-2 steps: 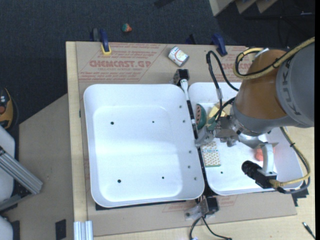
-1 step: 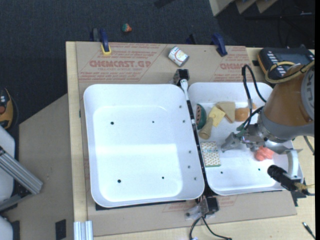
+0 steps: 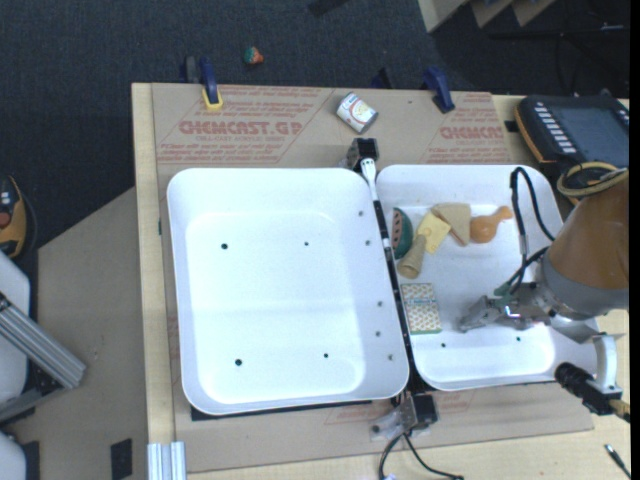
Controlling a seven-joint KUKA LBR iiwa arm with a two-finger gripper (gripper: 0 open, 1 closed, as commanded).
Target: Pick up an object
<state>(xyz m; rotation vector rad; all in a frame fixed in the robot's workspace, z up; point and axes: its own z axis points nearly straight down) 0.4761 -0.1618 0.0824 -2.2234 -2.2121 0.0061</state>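
Observation:
My gripper [image 3: 472,318] is low inside the right bin [image 3: 480,368], pointing left over bare white floor near the bin's front. A patterned square pad [image 3: 422,306] lies just left of it, a small gap away. Farther back in the same bin lie a green cylinder [image 3: 410,260], a watermelon-slice piece [image 3: 400,230], a yellow block [image 3: 433,232], a tan piece [image 3: 456,217] and an orange pear-shaped item [image 3: 485,227]. Nothing shows at the gripper's tip.
The left bin [image 3: 190,268] is beside the right one, sharing a dark divider edge [image 3: 385,258]. A small boxy item [image 3: 356,112] sits on the cardboard behind the bins. A black cable [image 3: 525,218] loops over the right bin toward the arm.

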